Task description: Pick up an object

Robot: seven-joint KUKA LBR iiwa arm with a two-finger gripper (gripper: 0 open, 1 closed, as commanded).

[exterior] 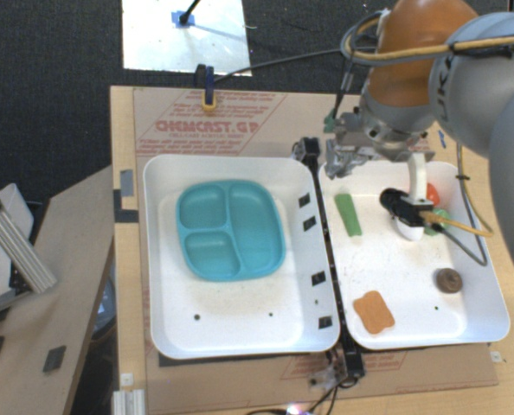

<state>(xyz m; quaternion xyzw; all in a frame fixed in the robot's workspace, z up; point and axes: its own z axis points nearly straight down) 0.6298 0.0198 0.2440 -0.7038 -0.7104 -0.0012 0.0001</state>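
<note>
Over right bin (413,296), pincer (342,164) hangs.

We see two bins side by side on the bench (231,119), the left bin (166,318) meeting the right bin (413,271) along a shared middle edge, and in the left one a divided plate (231,230) lies flat, nearer the back wall than the front. In the right bin we find a short bar (350,214) at the back left beside that shared edge, a flat slab (374,311) near the front left, and a small disc (448,280) toward the right wall, well apart from both. The gripper (342,162) hangs over the right bin's back left corner, just behind the bar.
</note>
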